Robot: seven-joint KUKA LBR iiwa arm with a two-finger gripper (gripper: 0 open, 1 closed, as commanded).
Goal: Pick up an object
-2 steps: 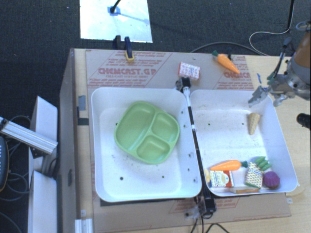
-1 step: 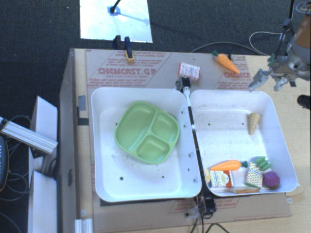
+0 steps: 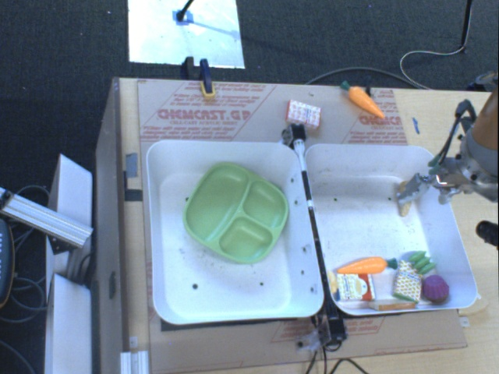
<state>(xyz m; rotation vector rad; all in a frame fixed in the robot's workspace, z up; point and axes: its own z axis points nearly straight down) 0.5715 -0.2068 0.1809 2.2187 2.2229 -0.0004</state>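
Left bin [image 3: 164, 287] holds 1 green plate [image 3: 236, 212] (right bin [image 3: 355, 178]: toys); jaws' state unclear.

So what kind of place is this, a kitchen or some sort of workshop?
Most likely a robotics lab, not a kitchen. A robot arm's gripper reaches over two white bins, the food is toys like the plastic carrot, and cables trail across a carpeted floor.

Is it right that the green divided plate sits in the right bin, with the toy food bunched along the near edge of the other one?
Not quite. The camera view shows the green divided plate in the left bin, not the right. The toy food is bunched along the near edge of the right bin.
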